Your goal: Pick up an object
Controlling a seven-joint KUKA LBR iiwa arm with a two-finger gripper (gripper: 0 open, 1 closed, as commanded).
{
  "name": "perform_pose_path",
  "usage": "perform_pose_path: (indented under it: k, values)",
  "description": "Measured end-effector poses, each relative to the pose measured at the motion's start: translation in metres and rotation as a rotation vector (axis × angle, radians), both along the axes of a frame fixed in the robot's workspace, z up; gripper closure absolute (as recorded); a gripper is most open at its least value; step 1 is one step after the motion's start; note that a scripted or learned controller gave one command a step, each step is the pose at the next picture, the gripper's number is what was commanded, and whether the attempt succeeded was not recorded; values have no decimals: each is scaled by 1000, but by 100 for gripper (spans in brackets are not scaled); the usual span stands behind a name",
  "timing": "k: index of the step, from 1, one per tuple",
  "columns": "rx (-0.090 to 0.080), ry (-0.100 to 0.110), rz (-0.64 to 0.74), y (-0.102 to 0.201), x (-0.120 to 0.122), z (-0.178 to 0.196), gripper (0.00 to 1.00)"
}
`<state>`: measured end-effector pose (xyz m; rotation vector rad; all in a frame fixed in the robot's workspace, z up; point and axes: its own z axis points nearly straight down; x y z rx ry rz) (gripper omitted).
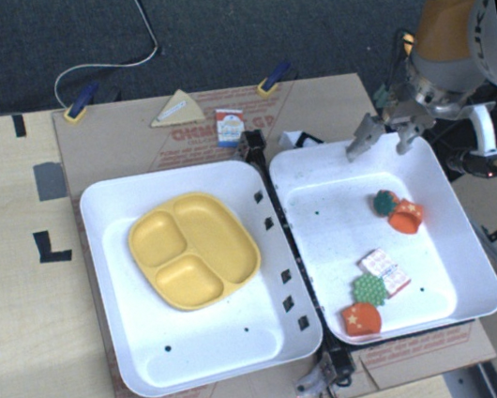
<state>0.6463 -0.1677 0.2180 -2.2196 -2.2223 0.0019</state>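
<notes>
Red toy (362, 319) hugs near rim — hand (381, 140) open above far rim.

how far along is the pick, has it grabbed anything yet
Nothing looks picked yet. The gripper hangs open over the right bin's far edge with nothing between its fingers. All the toys lie in that bin: a green and an orange one mid-right, three more near the front. Descent, grasp and lift remain.
</notes>
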Motion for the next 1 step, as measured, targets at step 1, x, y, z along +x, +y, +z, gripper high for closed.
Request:
perform_pose_path:
  k: [1]
  values:
    - [-1, 1, -1, -50, -13, -48, 0]
